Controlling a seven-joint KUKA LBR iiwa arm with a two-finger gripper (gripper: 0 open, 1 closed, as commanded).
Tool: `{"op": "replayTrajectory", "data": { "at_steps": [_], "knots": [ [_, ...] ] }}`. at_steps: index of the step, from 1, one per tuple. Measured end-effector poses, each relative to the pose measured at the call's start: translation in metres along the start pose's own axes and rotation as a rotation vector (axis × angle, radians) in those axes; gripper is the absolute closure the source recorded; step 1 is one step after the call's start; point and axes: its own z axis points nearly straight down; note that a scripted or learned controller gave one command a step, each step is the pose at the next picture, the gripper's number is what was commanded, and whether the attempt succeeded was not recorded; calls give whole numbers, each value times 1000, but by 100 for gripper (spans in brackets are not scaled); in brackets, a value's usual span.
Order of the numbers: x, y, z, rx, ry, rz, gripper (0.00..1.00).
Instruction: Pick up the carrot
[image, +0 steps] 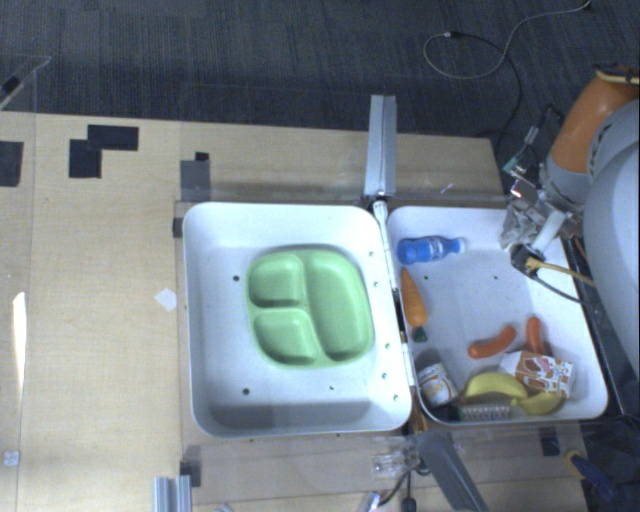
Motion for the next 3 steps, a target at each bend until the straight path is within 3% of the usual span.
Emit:
{"op": "replayTrajectory", "data": {
  "at_steps": [1, 2, 3],
  "knots": [
    [7, -11, 13, 1, 0, 311, 100],
    [3, -12, 39, 1, 0, 406, 100],
    [-29, -14, 39, 1, -1, 390, 100]
  ]
}}
